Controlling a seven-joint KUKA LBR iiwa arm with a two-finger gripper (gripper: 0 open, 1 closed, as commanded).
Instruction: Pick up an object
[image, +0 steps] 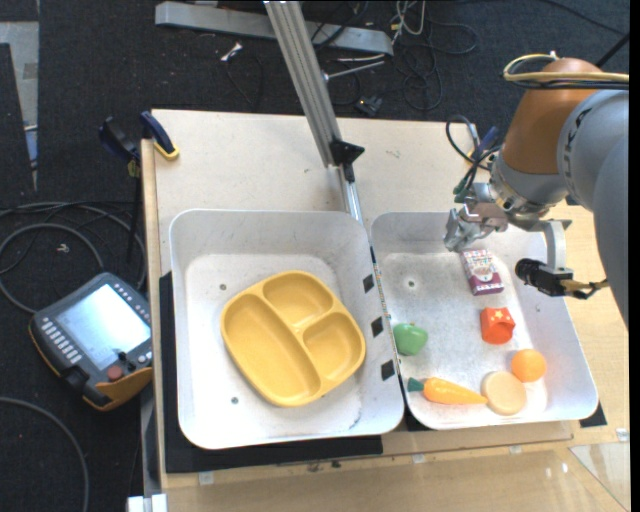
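In the camera view, the arm (560, 130) reaches in from the right, its end effector (462, 232) hanging over the far edge of the right bin (430, 290). Whether the end effector is open or closed cannot be told from this angle, and nothing visible sits in it. Just beside it, toward the near side, lies a small pink-and-white box (482, 272). Farther toward the near edge of the same bin are a red block (497, 324), an orange ball (528, 365), a pale round disc (504, 393), a toy carrot (452, 392) and a green toy (409, 338) (this last close to the bin's left wall). The left bin (200, 260) holds a yellow divided plate (291, 337). Both bins rest on the pale surface (250, 160).
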